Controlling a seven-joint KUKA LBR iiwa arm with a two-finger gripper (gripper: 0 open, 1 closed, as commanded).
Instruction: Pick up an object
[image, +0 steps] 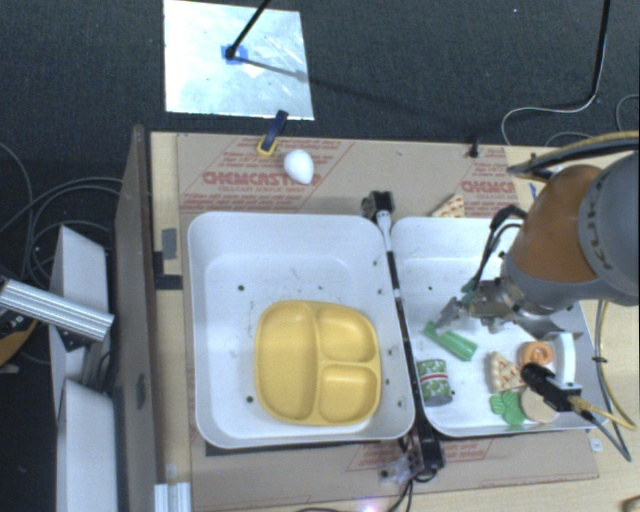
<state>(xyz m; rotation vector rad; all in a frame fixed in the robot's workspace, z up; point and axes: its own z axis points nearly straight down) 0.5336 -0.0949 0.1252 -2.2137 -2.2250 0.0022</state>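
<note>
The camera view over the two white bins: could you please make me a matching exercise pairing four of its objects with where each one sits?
Objects:
1. yellow divided plastic tray
2. white egg-shaped object
3. long green block
4. small green-and-white can

Places:
A. on the cardboard beyond the bins
B. right bin, by its left wall near the front
C. left bin
D. right bin, just below the gripper

Pairs: 1-C, 2-A, 3-D, 4-B
</note>
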